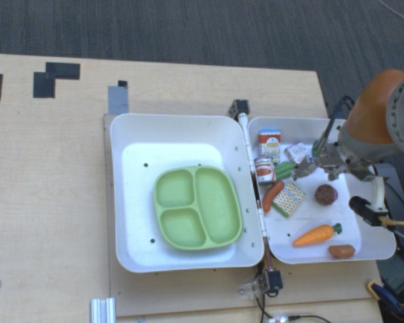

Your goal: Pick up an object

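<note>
Looking down on the counter (47,200), you see the pincer (308,165) low in the right bin (363,251), though you cannot tell its state. Under it lie a green packet (286,171), a small can (264,170) and a carrot (315,235). The left bin (131,180) holds a green tray (198,208).

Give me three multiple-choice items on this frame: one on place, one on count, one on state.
1. Where does the green divided plate lie?
A. left bin
B. right bin
C. bare bench

2. How many compartments has the plate?
A. two
B. three
C. five

3. How does the orange carrot lie?
A. standing upright
B. on its side in the right bin
C. on the plate

Answers: 1 A, the plate sits on the floor of the left bin. 2 B, two smaller sections and one long one show. 3 B, it lies flat on the bin floor, leafy end toward the right.
</note>
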Robot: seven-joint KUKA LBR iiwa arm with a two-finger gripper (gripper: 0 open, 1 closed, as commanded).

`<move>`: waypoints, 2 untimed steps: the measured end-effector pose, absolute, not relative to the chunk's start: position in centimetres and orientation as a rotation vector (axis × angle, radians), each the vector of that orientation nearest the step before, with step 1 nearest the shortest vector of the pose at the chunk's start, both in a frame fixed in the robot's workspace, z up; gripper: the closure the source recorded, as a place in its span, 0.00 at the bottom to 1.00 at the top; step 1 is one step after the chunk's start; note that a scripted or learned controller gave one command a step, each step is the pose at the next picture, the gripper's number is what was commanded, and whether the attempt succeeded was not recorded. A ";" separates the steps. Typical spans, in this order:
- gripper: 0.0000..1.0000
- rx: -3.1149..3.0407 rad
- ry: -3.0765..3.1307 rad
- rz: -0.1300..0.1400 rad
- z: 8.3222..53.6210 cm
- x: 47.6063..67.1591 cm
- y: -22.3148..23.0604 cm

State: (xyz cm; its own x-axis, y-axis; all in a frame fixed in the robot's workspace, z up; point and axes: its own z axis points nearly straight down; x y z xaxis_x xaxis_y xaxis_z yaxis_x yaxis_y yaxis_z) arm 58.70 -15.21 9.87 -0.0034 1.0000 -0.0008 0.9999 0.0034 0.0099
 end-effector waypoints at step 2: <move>1.00 2.208 2.214 0.016 9.9 52.6 -8.4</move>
State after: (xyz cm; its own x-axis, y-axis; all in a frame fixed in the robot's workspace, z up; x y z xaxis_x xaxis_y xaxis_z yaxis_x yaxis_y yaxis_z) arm 52.57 -8.43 9.86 -0.0024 1.0000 -0.0033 0.9998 0.0025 0.0174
